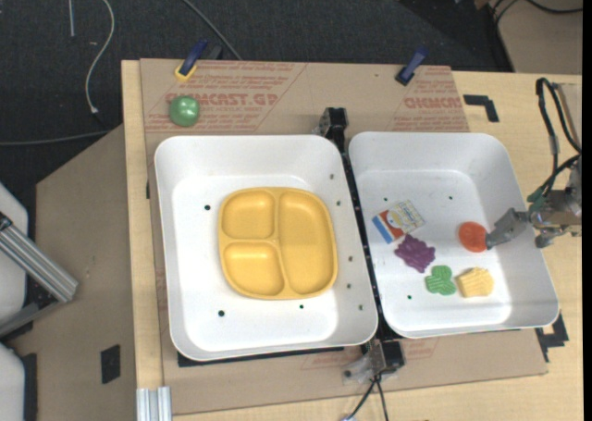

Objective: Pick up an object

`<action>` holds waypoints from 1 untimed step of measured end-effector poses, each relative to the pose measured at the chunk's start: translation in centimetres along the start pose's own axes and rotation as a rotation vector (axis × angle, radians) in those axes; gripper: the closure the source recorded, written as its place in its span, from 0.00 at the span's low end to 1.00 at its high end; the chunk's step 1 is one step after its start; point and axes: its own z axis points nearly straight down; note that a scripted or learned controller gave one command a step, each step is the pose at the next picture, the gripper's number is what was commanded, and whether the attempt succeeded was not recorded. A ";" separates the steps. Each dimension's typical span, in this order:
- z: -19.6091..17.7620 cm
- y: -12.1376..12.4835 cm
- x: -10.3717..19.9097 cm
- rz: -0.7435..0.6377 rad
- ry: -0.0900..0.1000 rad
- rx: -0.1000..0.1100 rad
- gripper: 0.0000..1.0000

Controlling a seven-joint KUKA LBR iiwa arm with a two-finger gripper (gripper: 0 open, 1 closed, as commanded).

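Note:
The right bin holds several small things: an orange-red ball, a purple grape-like toy, a green toy, a yellow toy and a white, blue and red packet. My gripper reaches in over the bin's right rim. Its grey tip sits just right of the orange-red ball, close to it or touching it. Nothing is seen lifted off the bin floor.
A yellow divided plate lies in the left bin. A green ball rests on the cardboard behind the left bin. Blue clamps hold the board's far edge. Cables hang at the right.

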 end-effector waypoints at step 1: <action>-0.7 0.3 0.1 -0.005 -0.004 -0.014 0.00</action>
